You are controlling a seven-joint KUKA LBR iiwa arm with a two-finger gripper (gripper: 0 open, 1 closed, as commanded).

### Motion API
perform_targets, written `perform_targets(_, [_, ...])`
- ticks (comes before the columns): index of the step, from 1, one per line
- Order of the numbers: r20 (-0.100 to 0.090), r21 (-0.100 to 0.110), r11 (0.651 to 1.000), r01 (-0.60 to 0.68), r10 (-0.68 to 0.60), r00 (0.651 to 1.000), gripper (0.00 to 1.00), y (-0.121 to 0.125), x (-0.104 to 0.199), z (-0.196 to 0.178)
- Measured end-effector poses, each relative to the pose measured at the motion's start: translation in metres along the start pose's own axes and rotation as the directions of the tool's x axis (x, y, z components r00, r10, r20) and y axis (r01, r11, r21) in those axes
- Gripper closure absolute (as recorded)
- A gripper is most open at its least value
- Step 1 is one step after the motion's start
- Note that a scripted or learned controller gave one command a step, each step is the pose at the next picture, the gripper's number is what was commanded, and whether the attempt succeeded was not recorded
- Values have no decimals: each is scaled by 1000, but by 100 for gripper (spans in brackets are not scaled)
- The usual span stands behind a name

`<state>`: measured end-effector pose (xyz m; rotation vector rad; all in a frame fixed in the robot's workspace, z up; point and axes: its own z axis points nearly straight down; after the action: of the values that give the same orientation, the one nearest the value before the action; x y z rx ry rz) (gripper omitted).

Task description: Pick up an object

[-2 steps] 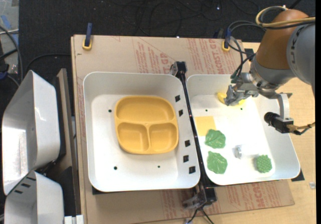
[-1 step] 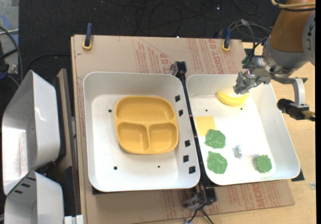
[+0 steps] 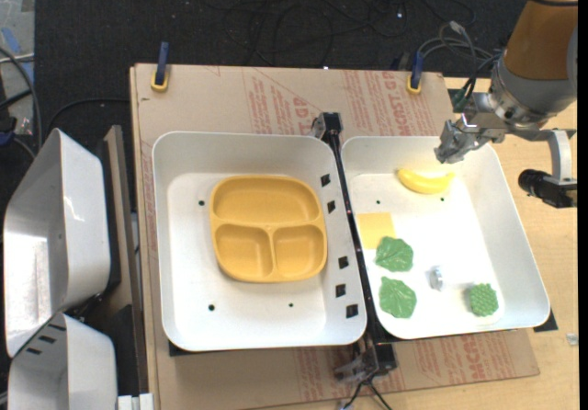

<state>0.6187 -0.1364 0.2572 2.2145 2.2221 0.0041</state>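
Above right bin (image 3: 514, 206), gripper (image 3: 452, 149) near yellow banana (image 3: 424, 180), green pieces below

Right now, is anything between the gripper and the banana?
Nothing visible. The gripper hangs at the far end of the right bin, just beside the banana, with only bare bin floor between them. The green pieces lie nearer the camera.

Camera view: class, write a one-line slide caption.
Gripper above yellow plastic banana in right white bin; left white bin holds yellow divided tray.
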Motion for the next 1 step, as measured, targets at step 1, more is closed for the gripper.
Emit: perform_targets(1, [-3, 5, 1000, 4, -4, 1000, 100, 6, 50, 11])
